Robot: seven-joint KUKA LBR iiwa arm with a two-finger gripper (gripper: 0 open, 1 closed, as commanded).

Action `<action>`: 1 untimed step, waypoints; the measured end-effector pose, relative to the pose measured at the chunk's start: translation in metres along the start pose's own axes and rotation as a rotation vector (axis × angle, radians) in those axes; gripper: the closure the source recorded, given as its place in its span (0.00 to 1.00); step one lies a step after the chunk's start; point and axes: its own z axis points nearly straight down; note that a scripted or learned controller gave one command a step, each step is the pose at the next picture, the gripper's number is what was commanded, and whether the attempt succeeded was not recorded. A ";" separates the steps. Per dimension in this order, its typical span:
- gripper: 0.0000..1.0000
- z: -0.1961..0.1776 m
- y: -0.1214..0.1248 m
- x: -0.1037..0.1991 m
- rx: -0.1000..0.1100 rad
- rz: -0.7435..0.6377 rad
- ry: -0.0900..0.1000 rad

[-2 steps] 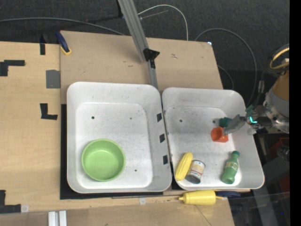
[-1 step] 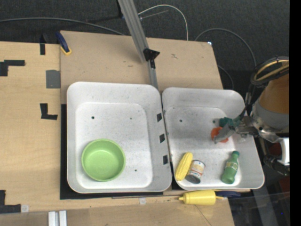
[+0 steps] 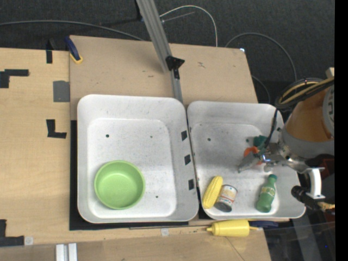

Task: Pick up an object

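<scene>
Pincer [image 3: 255, 155] sits low in the right bin [image 3: 228, 113], over a small orange and teal object [image 3: 254, 147]; whether its fingers grip it cannot be told. Nearby lie a green bottle [image 3: 266, 194], a can [image 3: 226, 197] and a corn cob [image 3: 212, 192]. Left bin [image 3: 130, 105] holds a green bowl [image 3: 119, 185]

Green bottle [image 3: 266, 193] in right bin [image 3: 228, 113]

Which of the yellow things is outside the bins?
The yellow mustard bottle, lying on the bench just below the right bin's front edge. The yellow corn cob lies inside that bin, beside the small can.
</scene>
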 end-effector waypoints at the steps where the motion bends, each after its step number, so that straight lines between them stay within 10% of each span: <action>1: 0.00 0.027 0.001 0.000 -0.006 0.001 -0.003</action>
